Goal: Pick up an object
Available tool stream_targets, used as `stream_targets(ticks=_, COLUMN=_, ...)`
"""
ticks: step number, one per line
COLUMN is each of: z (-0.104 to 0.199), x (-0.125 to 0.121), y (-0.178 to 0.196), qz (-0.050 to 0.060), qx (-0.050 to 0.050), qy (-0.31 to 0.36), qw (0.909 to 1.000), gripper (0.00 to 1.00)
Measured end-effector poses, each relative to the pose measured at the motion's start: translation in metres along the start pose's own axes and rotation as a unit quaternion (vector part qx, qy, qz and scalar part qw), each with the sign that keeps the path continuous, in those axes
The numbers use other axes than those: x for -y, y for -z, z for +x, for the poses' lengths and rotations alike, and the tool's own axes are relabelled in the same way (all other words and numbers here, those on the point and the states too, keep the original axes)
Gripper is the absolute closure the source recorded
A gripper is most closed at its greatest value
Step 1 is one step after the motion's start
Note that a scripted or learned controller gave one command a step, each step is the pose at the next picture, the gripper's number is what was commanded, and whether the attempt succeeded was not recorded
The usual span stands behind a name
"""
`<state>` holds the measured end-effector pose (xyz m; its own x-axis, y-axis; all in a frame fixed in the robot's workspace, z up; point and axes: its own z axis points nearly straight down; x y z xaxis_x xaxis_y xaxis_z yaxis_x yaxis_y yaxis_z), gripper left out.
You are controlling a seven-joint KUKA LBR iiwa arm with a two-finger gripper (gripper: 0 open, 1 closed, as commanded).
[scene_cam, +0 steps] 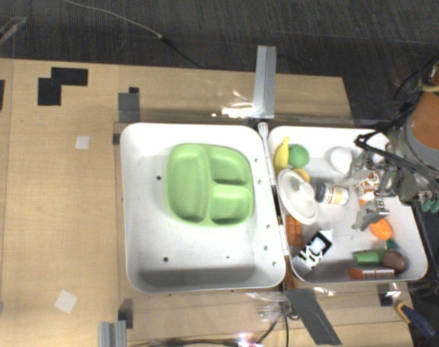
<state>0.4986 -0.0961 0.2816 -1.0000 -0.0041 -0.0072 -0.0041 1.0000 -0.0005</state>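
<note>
1. Camera view: the gripper (372, 212) hangs low over the right bin (422, 266), just above an orange object (380, 229); I cannot tell how it is set.
2. A green divided tray (208, 183) lies in the left bin (143, 251).
3. The right bin also holds a white bowl (299, 194), a banana (282, 152) and a green ball (299, 155).

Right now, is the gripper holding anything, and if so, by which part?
It cannot be told. The gripper hangs low in the right bin, just above an orange toy, but nothing shows clearly between its fingers.
</note>
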Motion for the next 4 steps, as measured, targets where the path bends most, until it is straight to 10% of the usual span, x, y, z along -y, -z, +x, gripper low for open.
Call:
stream_targets(ticks=1, z=-0.019, x=0.033, y=-0.132, qz=-0.001, qx=-0.005, qy=-0.021, qw=0.9998, gripper=0.00)
stream_targets(ticks=2, z=0.006, x=0.046, y=-0.185, qz=0.001, qx=0.002, qy=-0.008, qw=1.0000, gripper=0.00)
stream_targets(ticks=3, z=-0.026, x=0.111, y=-0.160, qz=0.001, qx=0.001, qy=0.049, qw=0.9988, gripper=0.00)
stream_targets(ticks=4, z=-0.018, x=0.111, y=-0.190, qz=0.003, qx=0.006, qy=0.050, qw=0.9987, gripper=0.00)
